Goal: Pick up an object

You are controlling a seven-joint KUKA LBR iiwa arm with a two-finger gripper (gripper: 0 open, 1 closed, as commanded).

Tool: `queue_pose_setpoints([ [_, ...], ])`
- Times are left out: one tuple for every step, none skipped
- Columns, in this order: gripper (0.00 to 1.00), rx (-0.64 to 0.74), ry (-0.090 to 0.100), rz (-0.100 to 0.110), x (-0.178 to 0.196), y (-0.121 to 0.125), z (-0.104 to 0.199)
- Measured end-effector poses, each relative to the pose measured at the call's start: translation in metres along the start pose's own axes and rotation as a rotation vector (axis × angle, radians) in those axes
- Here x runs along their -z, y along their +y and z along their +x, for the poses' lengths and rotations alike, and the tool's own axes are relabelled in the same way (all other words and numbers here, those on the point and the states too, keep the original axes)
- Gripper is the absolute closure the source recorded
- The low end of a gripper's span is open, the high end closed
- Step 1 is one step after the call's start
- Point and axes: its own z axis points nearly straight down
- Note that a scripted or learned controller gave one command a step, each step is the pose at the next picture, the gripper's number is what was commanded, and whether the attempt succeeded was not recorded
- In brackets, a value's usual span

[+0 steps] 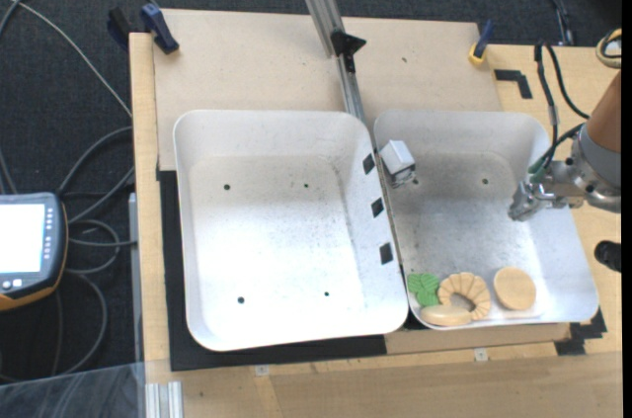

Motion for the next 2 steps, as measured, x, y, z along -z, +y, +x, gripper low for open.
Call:
queue_pose_setpoints([
  [1.00,0.000,0.001,0.002,0.040,0.002,0.000],
  [1.00,0.005,0.006,0.008,0.034,0.012,0.052],
])
